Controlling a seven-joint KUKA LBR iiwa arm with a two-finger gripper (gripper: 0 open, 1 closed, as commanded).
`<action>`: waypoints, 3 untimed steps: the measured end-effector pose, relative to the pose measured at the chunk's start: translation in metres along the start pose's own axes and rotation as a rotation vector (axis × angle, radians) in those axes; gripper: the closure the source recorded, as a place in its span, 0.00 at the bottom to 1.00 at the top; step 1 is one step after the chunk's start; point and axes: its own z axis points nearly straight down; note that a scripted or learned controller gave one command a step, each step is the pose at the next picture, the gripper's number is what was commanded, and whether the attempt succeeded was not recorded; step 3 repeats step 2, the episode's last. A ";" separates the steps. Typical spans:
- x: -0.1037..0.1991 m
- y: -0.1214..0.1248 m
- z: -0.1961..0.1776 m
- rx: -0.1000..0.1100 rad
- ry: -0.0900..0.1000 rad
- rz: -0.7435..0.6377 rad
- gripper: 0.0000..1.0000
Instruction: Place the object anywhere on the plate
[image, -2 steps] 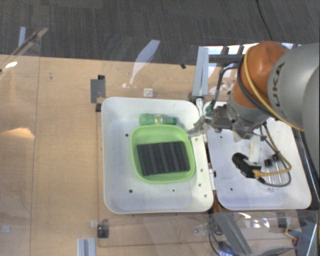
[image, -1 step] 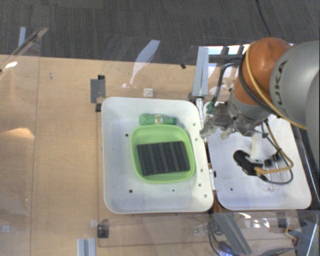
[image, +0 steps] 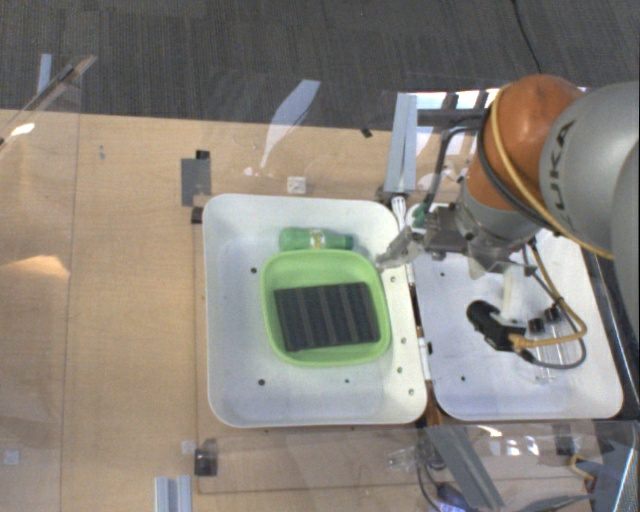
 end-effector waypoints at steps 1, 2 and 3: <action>0.001 0.002 -0.010 -0.003 0.001 -0.005 1.00; 0.001 0.002 -0.010 -0.003 0.001 -0.005 0.00; 0.001 0.002 -0.010 -0.003 0.001 -0.005 0.00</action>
